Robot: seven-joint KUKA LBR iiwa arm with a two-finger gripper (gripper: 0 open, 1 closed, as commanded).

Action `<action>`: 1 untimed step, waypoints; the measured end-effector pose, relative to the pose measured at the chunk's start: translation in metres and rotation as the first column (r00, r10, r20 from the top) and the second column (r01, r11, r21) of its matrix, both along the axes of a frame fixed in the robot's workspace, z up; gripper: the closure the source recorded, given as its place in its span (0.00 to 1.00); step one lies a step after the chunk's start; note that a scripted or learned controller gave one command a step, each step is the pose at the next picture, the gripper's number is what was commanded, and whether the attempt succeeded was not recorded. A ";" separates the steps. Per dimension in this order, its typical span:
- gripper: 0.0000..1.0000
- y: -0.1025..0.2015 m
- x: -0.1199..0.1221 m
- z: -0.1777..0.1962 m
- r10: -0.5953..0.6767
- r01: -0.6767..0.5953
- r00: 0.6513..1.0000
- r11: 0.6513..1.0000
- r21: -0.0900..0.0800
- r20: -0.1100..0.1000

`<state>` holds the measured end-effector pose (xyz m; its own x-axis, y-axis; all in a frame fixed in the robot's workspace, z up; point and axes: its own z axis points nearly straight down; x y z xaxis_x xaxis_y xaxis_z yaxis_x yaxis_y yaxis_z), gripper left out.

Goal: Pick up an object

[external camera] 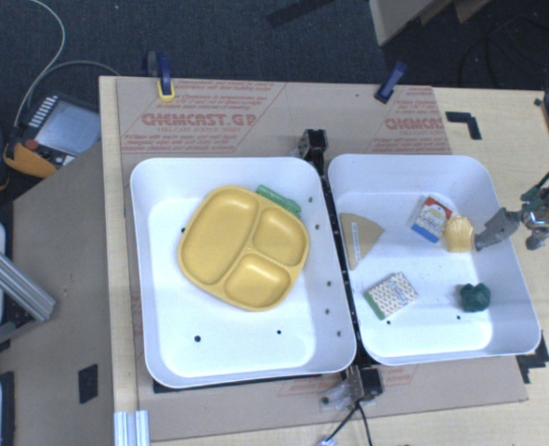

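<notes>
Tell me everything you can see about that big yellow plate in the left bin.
The yellow plate looks like smooth moulded plastic, rounded at the corners and split by raised ridges into three compartments: one long section along its left side and two smaller ones on the right. All three look bare. It lies flat and turned at a slant on the floor of the left bin, toward the bin's upper middle. A green object pokes out from under its upper right edge.

Two white bins [153,249], one yellow divided plate [244,247], five small objects [392,295] in the right bin.
</notes>
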<state>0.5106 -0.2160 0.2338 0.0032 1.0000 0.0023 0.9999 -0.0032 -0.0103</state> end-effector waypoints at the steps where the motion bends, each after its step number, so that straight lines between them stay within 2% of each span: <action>1: 0.00 0.000 0.002 0.005 0.003 -0.003 1.000 1.000 -0.003 0.011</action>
